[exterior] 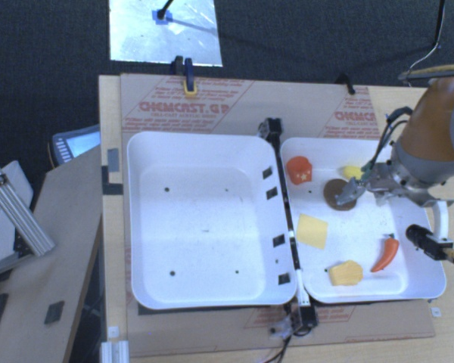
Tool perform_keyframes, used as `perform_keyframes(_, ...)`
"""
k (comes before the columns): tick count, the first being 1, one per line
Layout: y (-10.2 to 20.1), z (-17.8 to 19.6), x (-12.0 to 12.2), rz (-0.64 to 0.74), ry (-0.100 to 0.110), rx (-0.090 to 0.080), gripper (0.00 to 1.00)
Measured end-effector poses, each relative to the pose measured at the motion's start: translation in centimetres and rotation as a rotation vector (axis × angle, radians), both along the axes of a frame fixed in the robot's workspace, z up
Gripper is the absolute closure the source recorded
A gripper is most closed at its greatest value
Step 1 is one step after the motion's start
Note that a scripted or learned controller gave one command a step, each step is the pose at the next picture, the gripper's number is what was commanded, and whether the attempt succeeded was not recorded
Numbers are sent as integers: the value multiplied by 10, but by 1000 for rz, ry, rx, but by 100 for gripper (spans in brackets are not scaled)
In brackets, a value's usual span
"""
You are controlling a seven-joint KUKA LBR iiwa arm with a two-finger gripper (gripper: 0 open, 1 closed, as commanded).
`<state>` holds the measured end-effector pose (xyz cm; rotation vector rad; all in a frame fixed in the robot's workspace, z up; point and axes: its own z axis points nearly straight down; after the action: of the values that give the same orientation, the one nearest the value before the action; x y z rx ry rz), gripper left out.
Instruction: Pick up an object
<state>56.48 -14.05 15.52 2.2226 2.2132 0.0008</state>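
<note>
On the bench you have two white bins side by side: the left bin and the right bin, where all the objects lie. The arm reaches in from the right, its orange band above the grey wrist, and hangs over the right bin's far right part. Its gripper sits at a brown disc near the bin's middle top; you cannot tell from here how the pincer stands or whether it pinches the disc. A yellow square lies below the disc, toward the divider. A yellow lump rests near the front wall. An orange-red cup stands near the divider at the far side. A red pepper lies right of the lump. A small yellow piece shows just above the gripper.
</note>
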Motion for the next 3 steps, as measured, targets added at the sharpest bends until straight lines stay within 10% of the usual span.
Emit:
perform_keyframes(1, 44, -73, -22, 10, 4, 4, 0)
perform_keyframes(2, 40, -69, 54, 10, -5, 1, 0)
perform_keyframes(3, 39, -59, 52, 10, -2, 2, 100)
